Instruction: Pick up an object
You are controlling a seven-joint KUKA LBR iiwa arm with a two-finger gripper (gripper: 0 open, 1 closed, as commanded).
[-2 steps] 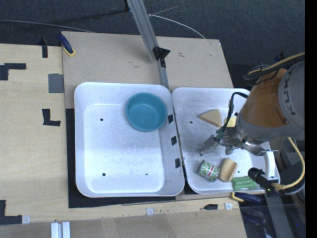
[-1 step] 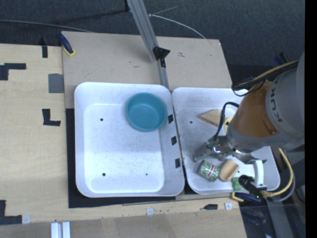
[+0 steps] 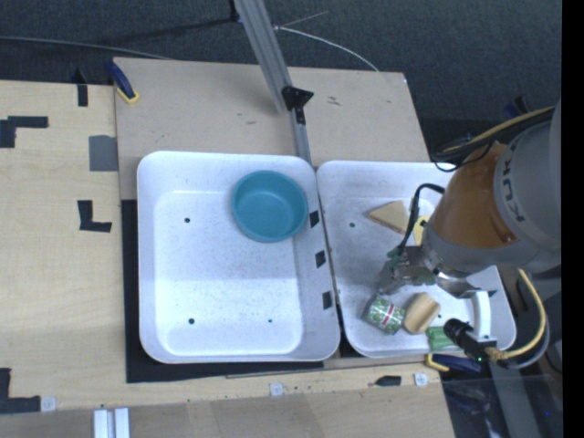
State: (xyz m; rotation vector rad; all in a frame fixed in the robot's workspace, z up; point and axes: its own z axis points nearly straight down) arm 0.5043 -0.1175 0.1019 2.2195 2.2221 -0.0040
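From my remote station, the left bin [image 3: 173, 272] held a blue bowl [image 3: 269, 206]; the right bin [image 3: 351, 194] held a tan wedge [image 3: 390, 214], a green-and-white can [image 3: 385, 314], a tan block [image 3: 420, 313] and a green item [image 3: 442, 338]. The gripper [image 3: 401, 276] hung low just above the can; its grip state I could not tell.

Single fixed camera, mounted above the bench [image 3: 55, 245], looking down at a slant. Both white bins [image 3: 164, 272] occupy centre frame at moderate range. Arm [image 3: 493, 208] enters right.
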